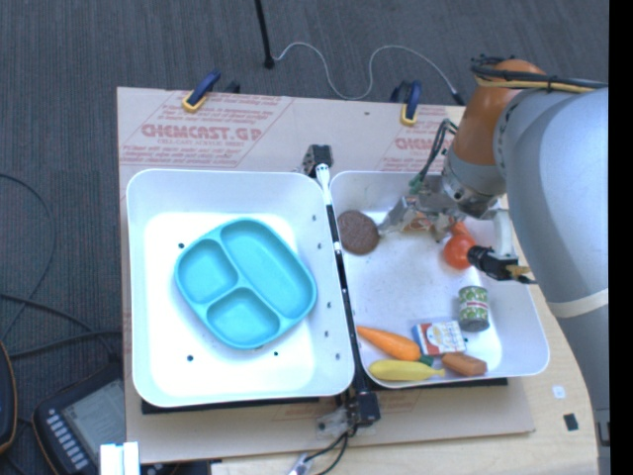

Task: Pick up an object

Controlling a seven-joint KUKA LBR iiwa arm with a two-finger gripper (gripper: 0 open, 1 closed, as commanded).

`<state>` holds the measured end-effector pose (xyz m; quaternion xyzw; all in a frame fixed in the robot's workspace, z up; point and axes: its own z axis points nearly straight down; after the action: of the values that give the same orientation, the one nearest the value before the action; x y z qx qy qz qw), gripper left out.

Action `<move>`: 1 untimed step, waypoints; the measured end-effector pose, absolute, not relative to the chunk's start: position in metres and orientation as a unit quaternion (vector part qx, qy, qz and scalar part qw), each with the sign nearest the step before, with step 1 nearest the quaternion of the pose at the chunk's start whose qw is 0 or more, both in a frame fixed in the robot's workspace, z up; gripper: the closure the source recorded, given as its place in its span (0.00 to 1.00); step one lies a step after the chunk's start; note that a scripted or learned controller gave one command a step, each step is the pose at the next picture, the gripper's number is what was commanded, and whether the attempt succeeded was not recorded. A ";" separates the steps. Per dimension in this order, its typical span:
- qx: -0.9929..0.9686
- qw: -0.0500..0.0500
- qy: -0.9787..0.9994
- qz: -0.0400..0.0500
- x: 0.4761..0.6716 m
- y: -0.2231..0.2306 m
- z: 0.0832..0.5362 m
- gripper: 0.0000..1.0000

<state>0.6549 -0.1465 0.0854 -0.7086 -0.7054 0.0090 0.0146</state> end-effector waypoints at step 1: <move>-0.708 0.014 -0.706 0.013 0.653 -0.149 0.095 1.00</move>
<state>0.6535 -0.1490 0.0948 -0.7083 -0.7056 0.0133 0.0144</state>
